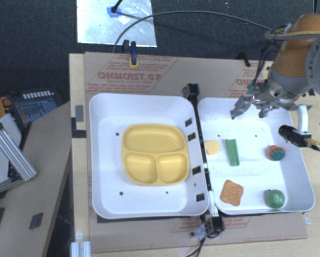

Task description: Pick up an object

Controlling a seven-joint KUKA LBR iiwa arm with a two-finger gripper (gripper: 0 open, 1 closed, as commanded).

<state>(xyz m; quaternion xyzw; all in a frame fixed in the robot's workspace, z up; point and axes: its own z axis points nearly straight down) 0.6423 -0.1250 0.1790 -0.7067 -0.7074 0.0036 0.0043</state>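
Poised high over the far side of the right bin [254, 133]: gripper [250, 111], fingers [236, 113] spread apart, nothing between them. Lying in that bin, all apart from one another: green block [232, 152] near the middle, pale disc [212, 147] just beside it towards the divider, tan piece [231, 193] at the near edge, green ball [274, 198] in the near right corner, red-and-teal ball [276, 153] by the right wall. Resting in the left bin [98, 143]: yellow tray [154, 154], too wide and flat for an easy pinch. Judged as the approach stage, no object chosen or touched yet. Best to take the green block: closest to the gripper, straight-sided, with open floor on its right. Travel towards the near side until centred above the block, then turn the wrist so the fingers straddle its narrow width, not its length. Keep the opening wide on the way down and stay clear of the pale disc on the left. Descend straight, stop just short of the floor, close firmly, lift vertically. Avoid the two balls as first picks, since likely to roll away from a slightly off-centre pinch. Likely hard too: the disc and the tan piece, seemingly lying low against the floor.
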